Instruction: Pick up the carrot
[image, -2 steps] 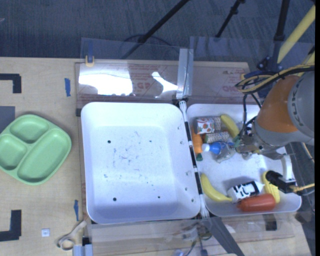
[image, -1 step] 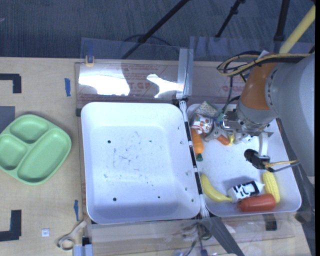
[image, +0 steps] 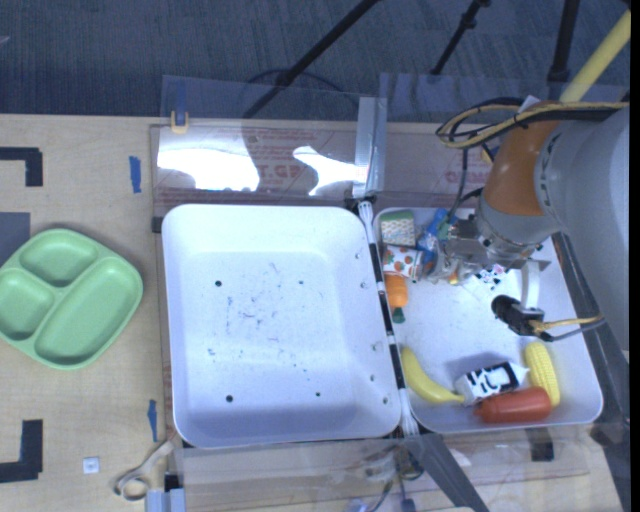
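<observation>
Camera view: my claw (image: 462, 258) hangs low over the back of the right bin (image: 580, 395), under my grey wrist and its orange band. It is too cluttered there for me to tell whether the claw is spread or pressed together, and I see nothing held in it.

The carrot (image: 397, 290), as I read it, is the short orange piece with a green end, lying against the left wall of the right bin, just beside the divider to the left bin (image: 270, 320). It is near my claw, to its left and a little toward the front.

I judge 3 things could go wrong:
- The carrot hugs the wall, so 1 side of my claw may strike the rim or find no room to slip between carrot and wall, and close on air.
- A small printed carton (image: 403, 262) touches or nearly touches the carrot's back end, with a second packet (image: 397, 228) behind it. Coming down slightly off, I could pinch the carton instead or shove it onto the carrot.
- A red-orange item (image: 513, 404) lies at the front of the bin near a banana (image: 425, 380) and a corn cob (image: 541, 368). Its colour could be mistaken for the target.

A green divided plate (image: 65, 295) sits on the desk (image: 80, 420), well apart from all this.
</observation>
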